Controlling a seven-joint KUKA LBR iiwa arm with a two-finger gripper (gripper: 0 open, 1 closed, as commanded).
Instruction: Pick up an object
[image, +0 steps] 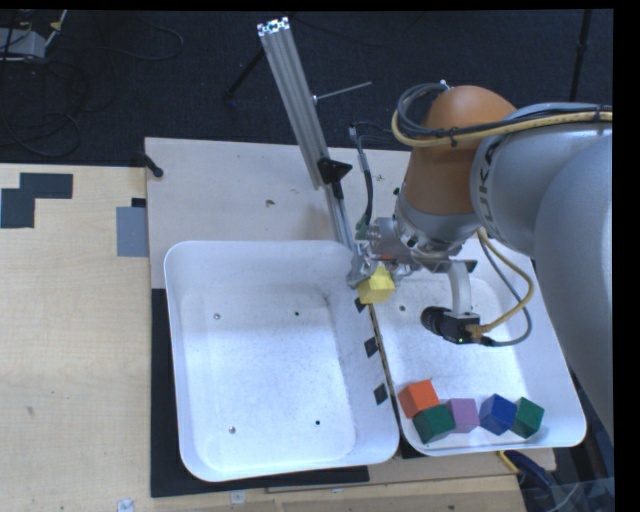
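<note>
My gripper (377, 274) hangs over the divider between the two bins, near their far end. A yellow block (376, 289) sits between its fingers, lifted off the bin floor, so the gripper is shut on it. Along the near edge of the right bin (530, 345) lie an orange block (418, 395), a dark green block (434, 424), a purple block (463, 413), a blue block (497, 413) and a green block (527, 416).
The left bin (260, 360) lies to the left of the divider. A slanted aluminium post (305, 120) rises behind the bins, close to the gripper. The grey arm and its cables (470, 325) cover the right bin's far right part.
</note>
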